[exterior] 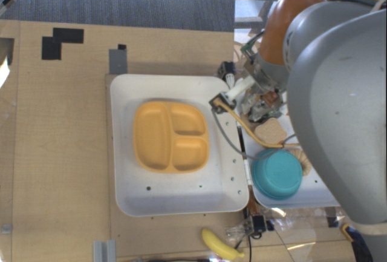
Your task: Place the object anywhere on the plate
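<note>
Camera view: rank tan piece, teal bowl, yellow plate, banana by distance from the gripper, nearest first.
Measured from the gripper, over the right bin:
1. Tan piece, just below it in the right bin.
2. Teal bowl, lower in the same bin.
3. Yellow plate, in the left bin.
4. Banana, on the bench at the bottom edge.

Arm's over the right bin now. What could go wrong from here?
1. The tan piece lies right against the teal bowl, so the gripper may bump the bowl or come up with nothing.
2. The yellow cable loops across the wall between the bins and could snag on the way over.
3. The yellow plate has raised dividers; a piece dropped on one may tip or roll off.
</note>
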Controlling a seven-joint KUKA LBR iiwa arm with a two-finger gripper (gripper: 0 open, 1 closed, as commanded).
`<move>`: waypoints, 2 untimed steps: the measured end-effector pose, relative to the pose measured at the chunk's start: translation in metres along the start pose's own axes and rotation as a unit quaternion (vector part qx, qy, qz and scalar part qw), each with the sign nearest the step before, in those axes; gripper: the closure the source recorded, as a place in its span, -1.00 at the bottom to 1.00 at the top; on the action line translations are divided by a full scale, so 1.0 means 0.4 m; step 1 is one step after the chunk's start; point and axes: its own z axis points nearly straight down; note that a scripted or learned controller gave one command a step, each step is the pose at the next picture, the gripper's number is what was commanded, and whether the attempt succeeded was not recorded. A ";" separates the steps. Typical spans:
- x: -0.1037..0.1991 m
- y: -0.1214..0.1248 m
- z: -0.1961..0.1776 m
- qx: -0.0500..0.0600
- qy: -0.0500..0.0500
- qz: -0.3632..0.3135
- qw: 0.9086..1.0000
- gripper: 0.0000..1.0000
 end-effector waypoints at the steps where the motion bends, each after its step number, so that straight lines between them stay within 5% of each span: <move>1: 0.130 -0.098 -0.003 -0.001 0.001 -0.038 0.999 1.00; 2: 0.236 -0.338 0.007 0.001 0.002 0.007 1.000 1.00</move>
